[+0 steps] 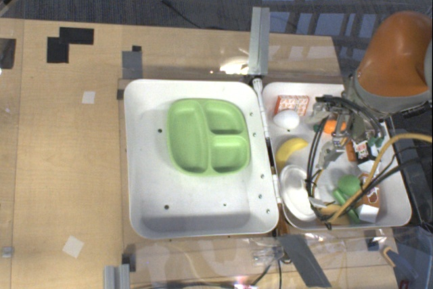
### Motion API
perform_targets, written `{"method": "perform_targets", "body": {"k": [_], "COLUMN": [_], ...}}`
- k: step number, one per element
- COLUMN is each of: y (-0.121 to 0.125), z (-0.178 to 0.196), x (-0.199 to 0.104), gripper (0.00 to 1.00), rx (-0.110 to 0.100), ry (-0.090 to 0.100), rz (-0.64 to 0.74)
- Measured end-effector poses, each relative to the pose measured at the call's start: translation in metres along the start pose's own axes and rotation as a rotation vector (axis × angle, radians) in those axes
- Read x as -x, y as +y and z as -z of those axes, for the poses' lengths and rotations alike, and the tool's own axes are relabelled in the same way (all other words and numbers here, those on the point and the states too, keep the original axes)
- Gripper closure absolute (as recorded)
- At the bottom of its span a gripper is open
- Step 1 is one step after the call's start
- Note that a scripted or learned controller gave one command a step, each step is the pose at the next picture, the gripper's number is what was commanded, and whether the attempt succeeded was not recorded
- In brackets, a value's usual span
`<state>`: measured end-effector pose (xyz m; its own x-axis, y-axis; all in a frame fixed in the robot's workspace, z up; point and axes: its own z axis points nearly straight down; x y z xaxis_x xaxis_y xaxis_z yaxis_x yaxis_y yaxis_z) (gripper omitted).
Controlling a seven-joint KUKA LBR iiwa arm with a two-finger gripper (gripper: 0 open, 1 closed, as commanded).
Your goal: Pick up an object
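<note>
Claw (333,145) hovering in right bin (403,216), right of frame; finger state: cannot tell. Yellow object (292,147) lying just left of claw, white ball (286,120) up-left.

No word, brand or number can be read anywhere: the small red-and-white packet (291,104) at the far end of the right bin (404,213) carries print, but it is too small and blurred to make out.
</note>
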<state>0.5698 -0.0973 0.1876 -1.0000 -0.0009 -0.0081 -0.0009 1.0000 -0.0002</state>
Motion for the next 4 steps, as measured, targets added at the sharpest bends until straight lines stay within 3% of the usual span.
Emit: {"method": "perform_targets", "body": {"k": [1,2,3,4], "y": [0.006,0.0,0.012,0.011], "z": [-0.096,-0.099,-0.097,-0.1], "x": [0.05,0.077,0.057,0.067], "gripper": [0.0,0.0,0.0,0.0], "rx": [-0.002,0.0,-0.002,-0.004], "ry": [-0.015,0.029,-0.01,0.005], "rz": [-0.063,-0.038,-0.089,-0.066]}}
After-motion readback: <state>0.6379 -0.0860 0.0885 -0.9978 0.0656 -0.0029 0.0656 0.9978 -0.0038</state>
